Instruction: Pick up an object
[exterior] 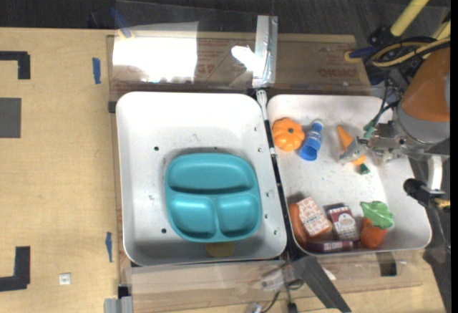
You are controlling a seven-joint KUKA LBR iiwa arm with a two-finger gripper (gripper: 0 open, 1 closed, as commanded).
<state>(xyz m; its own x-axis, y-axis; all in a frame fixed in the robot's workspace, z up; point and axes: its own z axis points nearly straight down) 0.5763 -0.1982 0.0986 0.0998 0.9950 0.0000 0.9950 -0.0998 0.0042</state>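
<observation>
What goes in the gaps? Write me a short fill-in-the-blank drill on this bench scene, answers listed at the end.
1. The teal divided tray lies in the ____ bin.
2. Next to the orange pumpkin lies a small ____ bottle.
3. The teal tray has ____ compartments.
4. The claw is above the ____ bin.

Missing words: left; blue; three; right

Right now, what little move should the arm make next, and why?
Probably lower straight down a little onto the carrot. The pincer sits right at it in the right bin, and nothing shows between its tips, so no pick looks made yet.
</observation>
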